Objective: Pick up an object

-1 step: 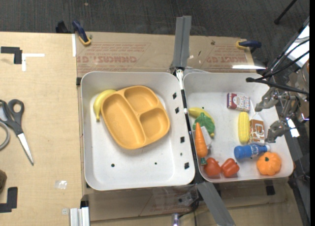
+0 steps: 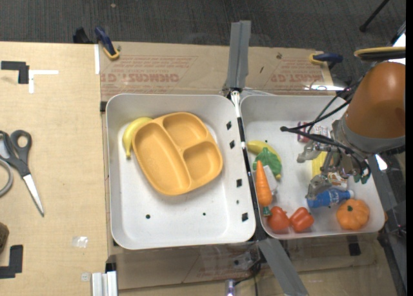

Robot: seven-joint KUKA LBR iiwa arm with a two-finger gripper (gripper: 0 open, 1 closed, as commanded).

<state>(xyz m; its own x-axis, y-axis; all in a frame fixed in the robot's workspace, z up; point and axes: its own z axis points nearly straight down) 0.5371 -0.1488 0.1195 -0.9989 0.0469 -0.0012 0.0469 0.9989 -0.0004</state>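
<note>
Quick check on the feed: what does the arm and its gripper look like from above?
The arm shows a rounded orange band above a grey wrist. Black cables loop off its left side. The gripper is bare grey metal, small and cluttered with brackets.

One fixed camera looks down at a slant on both bins, the left bin point(image 2: 116, 178) and the right bin point(image 2: 290, 111).

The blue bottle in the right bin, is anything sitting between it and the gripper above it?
Nothing visible lies between them. The gripper hangs directly over the blue bottle in the right bin. The small pumpkin sits close on the bottle's right and a red pepper on its left, so they crowd the sides.
</note>
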